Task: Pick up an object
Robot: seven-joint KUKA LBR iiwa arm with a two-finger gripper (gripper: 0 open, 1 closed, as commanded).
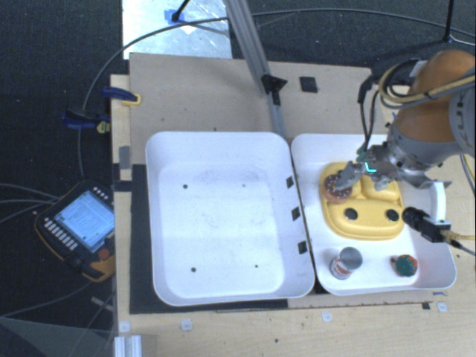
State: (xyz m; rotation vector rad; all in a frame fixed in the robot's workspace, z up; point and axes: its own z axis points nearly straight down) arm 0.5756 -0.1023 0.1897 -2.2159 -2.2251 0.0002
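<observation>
A large yellow moulded object (363,213) with two dark holes lies in the middle of the right bin (446,274). My gripper (344,182) hangs low over its upper left corner, where a brownish round part sits. Whether it touches the yellow object is unclear from above. A small grey and silver cylinder (346,262) stands near the bin's front edge. A small green and red object (404,265) lies to the right of it.
The left bin (216,214) sits beside the right one, with black clips (296,213) along their shared rim. A metal pole (249,36) slants over the back of the bench. A teach pendant (80,225) lies off the bench at the left.
</observation>
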